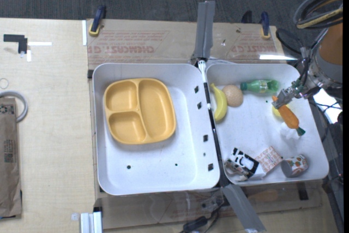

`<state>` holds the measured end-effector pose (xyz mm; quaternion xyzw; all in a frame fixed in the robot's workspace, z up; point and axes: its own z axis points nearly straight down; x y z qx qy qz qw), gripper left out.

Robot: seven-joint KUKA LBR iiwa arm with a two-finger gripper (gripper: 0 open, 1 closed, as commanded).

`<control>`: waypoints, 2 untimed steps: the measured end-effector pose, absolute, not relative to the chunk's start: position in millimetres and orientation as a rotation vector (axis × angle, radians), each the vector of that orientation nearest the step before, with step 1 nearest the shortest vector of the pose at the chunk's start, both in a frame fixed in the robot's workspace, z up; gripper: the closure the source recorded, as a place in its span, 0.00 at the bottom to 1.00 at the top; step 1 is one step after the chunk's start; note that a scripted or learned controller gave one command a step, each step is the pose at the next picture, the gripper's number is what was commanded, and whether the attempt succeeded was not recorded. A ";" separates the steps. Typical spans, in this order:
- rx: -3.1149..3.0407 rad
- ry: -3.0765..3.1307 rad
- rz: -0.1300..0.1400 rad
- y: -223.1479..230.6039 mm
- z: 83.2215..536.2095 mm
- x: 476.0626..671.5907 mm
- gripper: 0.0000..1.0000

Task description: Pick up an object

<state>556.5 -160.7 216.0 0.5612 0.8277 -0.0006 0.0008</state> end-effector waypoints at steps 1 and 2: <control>1.966 2.451 -0.003 -202.6 198.6 528.7 1.00; 2.062 2.373 -0.004 -104.3 228.9 501.7 1.00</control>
